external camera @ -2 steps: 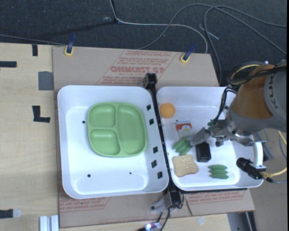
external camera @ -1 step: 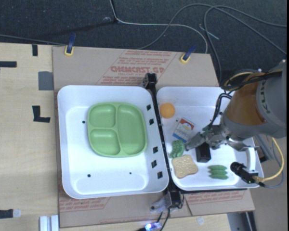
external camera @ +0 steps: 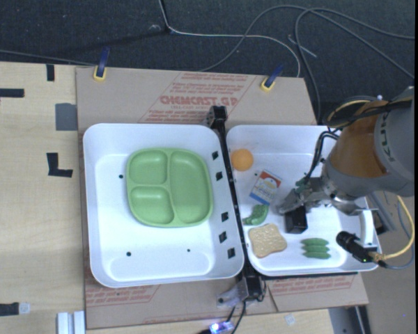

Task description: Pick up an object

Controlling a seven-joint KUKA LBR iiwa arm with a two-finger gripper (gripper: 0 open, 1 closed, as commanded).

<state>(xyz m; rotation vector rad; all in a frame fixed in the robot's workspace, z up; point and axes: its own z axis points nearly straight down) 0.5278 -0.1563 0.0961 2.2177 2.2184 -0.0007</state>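
Observation:
The right bin (external camera: 334,264) holds an orange ball (external camera: 242,160) at its upper left, a small blue, white and red packet (external camera: 263,187) below it, a green leafy piece (external camera: 256,215), a tan cracker-like slab (external camera: 267,241) and a green pea pod (external camera: 315,248) near the front. My gripper (external camera: 293,216) hangs low over the middle of this bin, right of the packet and above the gap between the slab and the pea pod. Nothing is visibly held in it.
The left bin (external camera: 104,256) carries a green divided plate (external camera: 170,187). A black clip divider (external camera: 225,186) runs between the bins. The arm's grey body and orange band (external camera: 366,152) cover the right bin's right side. Cables (external camera: 265,26) lie on the dark surface behind.

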